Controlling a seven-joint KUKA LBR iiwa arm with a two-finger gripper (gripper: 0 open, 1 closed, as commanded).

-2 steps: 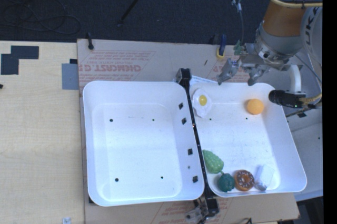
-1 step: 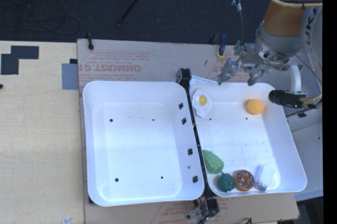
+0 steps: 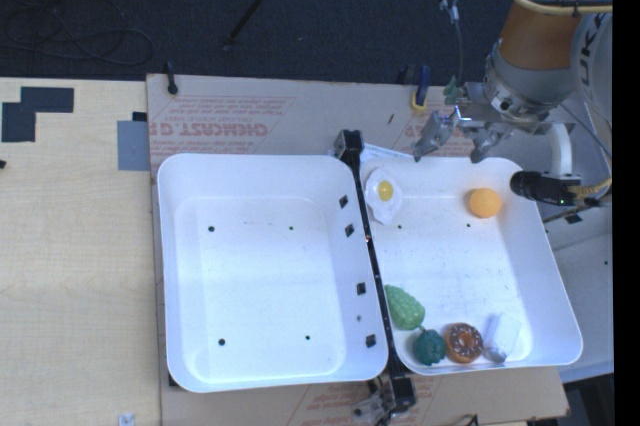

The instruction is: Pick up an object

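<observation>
**Camera view: my arm held high over the far edge of the right bin**

I reach in from the right side of the desk, my grey arm (image 3: 555, 34) bent so that the orange band sits uppermost and the wrist points down toward the far rim of the right bin (image 3: 545, 244). My gripper (image 3: 455, 146) hangs above that rim, and my fingers (image 3: 430, 139) are spread apart with nothing between them. A dark fitting juts out at the bin's right rim, just below my wrist.

In the right bin, the orange ball (image 3: 484, 203) lies near the far right corner, below my fingers and apart from them. The fried egg toy (image 3: 384, 193) rests at the far left corner, against the divider where the two bins meet. Along the near edge sit four things in a loose row: the light green piece (image 3: 404, 306) by the divider, the dark green piece (image 3: 429, 347) just beside it, the chocolate doughnut (image 3: 462, 342) touching or nearly touching that, and a pale white object (image 3: 504, 334) closest to the near right corner.

The left bin (image 3: 180, 264) stands beside it on the cardboard sheet (image 3: 250, 119) that covers this part of the desk.
</observation>
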